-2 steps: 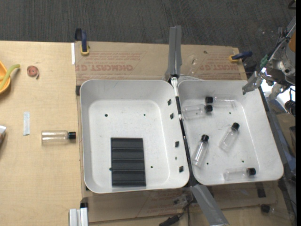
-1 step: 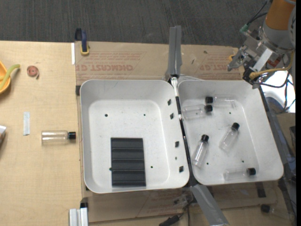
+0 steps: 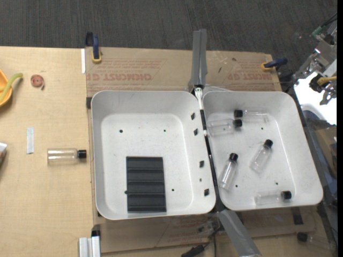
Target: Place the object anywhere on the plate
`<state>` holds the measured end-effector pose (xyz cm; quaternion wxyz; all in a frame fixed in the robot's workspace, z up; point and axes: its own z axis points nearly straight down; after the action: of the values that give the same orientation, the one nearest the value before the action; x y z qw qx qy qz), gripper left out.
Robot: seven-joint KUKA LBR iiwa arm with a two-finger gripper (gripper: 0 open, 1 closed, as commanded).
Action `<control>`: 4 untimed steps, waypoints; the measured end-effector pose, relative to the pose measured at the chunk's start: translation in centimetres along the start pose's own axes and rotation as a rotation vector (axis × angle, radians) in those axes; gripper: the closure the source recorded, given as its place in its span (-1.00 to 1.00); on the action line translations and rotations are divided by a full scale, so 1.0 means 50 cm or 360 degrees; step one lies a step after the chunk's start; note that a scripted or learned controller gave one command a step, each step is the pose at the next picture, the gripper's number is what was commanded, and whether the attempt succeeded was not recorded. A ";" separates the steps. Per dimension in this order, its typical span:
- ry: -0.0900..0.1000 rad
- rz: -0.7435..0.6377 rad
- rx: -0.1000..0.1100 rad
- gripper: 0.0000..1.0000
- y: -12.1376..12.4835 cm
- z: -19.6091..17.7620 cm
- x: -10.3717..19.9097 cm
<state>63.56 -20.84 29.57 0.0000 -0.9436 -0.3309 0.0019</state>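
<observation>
I see two white bins side by side. The left bin point(image 3: 102, 143) holds the plate point(image 3: 145, 184), a dark ribbed rectangle lying flat near the bin's front edge, with nothing on it. The right bin point(image 3: 300, 143) holds five clear vials with black caps, all on their sides. Two vials point(image 3: 252, 113) point(image 3: 222, 125) are close together near the back-left corner, two more vials point(image 3: 261, 157) point(image 3: 229, 169) lie slantwise about the middle, and one vial point(image 3: 270, 198) is along the front edge. I cannot tell the pincer's state.

Both bins rest on a cardboard sheet point(image 3: 134, 71), held by blue clamps point(image 3: 91, 40) at its back edge. On the wooden bench point(image 3: 48, 208) to the left lies another capped vial point(image 3: 65, 155), well apart from the bins. Dark carpet point(image 3: 161, 9) lies beyond.
</observation>
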 end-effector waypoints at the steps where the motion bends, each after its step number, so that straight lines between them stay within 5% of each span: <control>1: -0.0001 0.0239 0.0001 -1.00 -0.016 -0.217 -0.042; 3: 0.0002 0.0570 0.0000 -1.00 -0.158 -0.290 0.166; 4: -0.0002 0.0550 0.0003 -1.00 -0.067 -0.288 -0.040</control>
<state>59.99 -19.45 44.00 0.0004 -0.9865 -0.1638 0.0027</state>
